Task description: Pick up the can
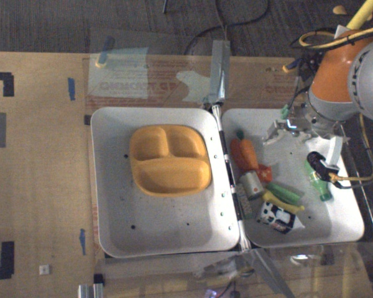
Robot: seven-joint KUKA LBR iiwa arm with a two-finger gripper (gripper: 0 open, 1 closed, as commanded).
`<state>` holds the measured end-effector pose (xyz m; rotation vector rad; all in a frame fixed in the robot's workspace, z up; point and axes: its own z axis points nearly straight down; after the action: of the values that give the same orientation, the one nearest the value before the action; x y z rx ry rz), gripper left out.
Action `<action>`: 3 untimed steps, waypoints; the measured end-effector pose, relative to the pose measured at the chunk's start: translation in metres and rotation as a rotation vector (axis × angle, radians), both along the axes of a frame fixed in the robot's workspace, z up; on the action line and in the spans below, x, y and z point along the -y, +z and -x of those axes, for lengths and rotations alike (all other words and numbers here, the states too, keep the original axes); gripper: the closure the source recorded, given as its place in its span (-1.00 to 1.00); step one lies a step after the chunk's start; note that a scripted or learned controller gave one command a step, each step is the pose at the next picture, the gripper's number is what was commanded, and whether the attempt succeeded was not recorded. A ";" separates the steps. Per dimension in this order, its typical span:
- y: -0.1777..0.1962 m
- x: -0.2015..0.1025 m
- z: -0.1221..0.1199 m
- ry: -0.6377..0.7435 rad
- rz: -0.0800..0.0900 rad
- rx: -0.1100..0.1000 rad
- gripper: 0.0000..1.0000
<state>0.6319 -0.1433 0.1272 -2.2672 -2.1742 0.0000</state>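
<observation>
The gripper (290, 129) hangs over the right bin (348, 228), near its back edge; whether it is spread or closed I cannot tell. Nothing sits in it, so this looks like the approach step. The can (251, 184) lies on its side toward seven o'clock from the gripper, just beside the carrot (244, 154) and touching the red piece (265, 174), close to the bin's left wall. The next move likely calls for a descent squarely over the can, clear of those neighbours. At nine o'clock, the left bin (112, 216) bears a yellow divided plate (170, 160). Both bins rest on a tan bench (37, 166); dark carpet (81, 11) lies at twelve o'clock.
</observation>
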 end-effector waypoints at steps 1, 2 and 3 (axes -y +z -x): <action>0.011 0.000 -0.001 0.001 0.001 0.004 1.00; 0.090 -0.020 -0.020 0.079 0.001 0.003 1.00; 0.079 -0.097 -0.035 0.057 0.001 0.002 1.00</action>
<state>0.6673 -0.0463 0.2058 -2.2058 -2.2391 -0.0015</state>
